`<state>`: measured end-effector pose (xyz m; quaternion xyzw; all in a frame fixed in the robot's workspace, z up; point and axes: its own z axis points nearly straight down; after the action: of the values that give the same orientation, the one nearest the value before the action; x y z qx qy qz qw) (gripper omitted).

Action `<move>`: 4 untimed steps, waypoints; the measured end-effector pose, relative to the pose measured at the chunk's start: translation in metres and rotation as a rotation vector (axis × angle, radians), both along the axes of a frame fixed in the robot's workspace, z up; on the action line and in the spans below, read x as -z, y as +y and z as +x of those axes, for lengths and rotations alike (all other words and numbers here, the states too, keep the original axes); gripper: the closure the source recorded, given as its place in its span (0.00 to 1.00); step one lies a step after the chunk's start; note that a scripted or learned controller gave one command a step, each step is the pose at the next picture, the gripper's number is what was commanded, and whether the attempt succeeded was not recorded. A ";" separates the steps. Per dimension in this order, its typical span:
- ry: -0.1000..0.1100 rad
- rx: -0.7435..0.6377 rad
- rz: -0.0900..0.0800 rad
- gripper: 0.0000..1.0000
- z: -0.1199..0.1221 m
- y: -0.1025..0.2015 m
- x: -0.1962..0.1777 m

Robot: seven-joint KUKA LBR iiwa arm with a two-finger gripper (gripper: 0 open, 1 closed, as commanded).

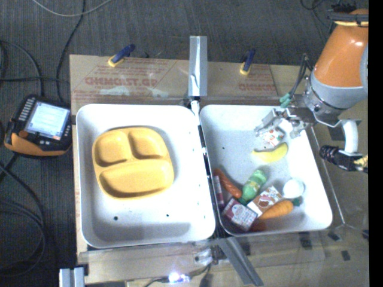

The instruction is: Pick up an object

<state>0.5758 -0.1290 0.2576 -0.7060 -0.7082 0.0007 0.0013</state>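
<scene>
In the right bin, the gripper hangs just above the banana; its fingers look spread, holding nothing; the banana's long axis runs left-right, directly below.

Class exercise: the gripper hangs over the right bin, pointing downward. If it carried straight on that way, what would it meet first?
Most likely the banana, which lies just under and slightly ahead of the gripper in the right bin. Depth is hard to judge from this slanted view, so it might touch the bin floor beside it instead.

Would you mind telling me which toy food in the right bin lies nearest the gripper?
The yellow banana, just below the gripper; the carrot and green bottle lie lower in the bin.
</scene>
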 end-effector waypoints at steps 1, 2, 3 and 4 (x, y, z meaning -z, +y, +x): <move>0.000 -0.024 -0.002 0.00 0.006 -0.056 0.088; -0.005 0.055 0.003 0.00 0.049 -0.080 0.162; 0.007 0.055 0.004 1.00 0.046 -0.080 0.156; 0.000 0.355 -0.003 1.00 0.055 -0.014 0.067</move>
<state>0.6310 -0.1427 0.1910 -0.8200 -0.5723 0.0015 0.0005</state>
